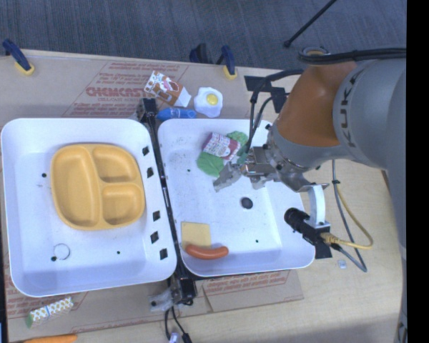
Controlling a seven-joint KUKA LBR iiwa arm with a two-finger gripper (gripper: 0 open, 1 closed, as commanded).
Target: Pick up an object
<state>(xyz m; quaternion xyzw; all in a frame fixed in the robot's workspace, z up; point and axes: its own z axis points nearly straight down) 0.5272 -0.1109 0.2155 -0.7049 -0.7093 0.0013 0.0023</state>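
Note:
In the right bin [264, 252] lie a green item [211, 163] with a red and white packet [220, 145] resting on it, a yellow cheese slice [196, 232] and a reddish sausage [206, 251] near the front wall. My gripper [229, 176] hangs low over the middle of this bin, just right of and below the green item, its tip close to that item's edge. The grey arm with its orange band [311, 109] covers the bin's right side. Nothing can be seen held in the gripper.
The left bin [21, 263] holds a yellow divided tray [96, 184]. Behind the bins on the cardboard sit a snack packet [161, 86], a fried-egg toy [209, 100] and a blue piece [177, 113]. A small dark spot [247, 204] marks the right bin's floor. Cables trail at the right.

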